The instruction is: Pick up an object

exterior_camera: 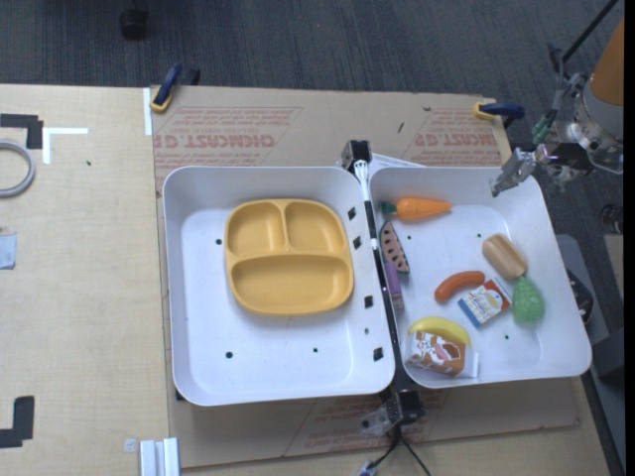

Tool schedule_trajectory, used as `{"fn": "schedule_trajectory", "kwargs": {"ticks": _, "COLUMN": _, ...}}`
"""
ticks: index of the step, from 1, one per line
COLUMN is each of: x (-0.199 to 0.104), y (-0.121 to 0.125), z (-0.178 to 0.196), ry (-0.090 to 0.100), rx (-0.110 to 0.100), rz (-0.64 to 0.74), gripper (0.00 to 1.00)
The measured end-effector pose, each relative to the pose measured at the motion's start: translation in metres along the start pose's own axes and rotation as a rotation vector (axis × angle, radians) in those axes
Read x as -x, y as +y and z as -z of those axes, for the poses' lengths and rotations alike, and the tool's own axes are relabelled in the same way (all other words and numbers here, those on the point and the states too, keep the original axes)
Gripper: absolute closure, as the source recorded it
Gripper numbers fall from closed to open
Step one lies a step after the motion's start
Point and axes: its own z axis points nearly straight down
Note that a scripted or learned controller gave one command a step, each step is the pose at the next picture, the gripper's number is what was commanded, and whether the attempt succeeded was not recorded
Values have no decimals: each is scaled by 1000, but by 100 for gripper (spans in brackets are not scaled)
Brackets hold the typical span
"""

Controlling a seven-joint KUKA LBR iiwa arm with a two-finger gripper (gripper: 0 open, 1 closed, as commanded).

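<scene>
My gripper [508,175] hangs over the far right corner of the right bin [556,266], above its rim and apart from every object. Inside that bin lie an orange carrot [422,207], a watermelon slice [395,248], a red sausage [459,285], a tan bread roll [504,256], a green vegetable [528,300], a small carton [483,304], a yellow banana [440,328] and a printed snack packet [439,355]. The bread roll is the nearest item, a short way below the gripper.
The left bin [189,266] holds a yellow divided plate [289,256]. A purple pen-like item [393,284] lies along the wall between the bins. Both bins rest on cardboard [228,132] with clamps at its far corners. The arm enters from the upper right.
</scene>
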Motion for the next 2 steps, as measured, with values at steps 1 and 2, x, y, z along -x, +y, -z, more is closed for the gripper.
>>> {"fn": "schedule_trajectory", "kwargs": {"ticks": 1, "x": -34, "y": -91, "z": -129, "ry": 1, "rx": -1, "rz": -77, "gripper": 0}}
{"fn": "schedule_trajectory", "kwargs": {"ticks": 2, "x": -76, "y": -77, "z": -156, "ry": 1, "rx": 0, "rz": 346, "gripper": 0}}
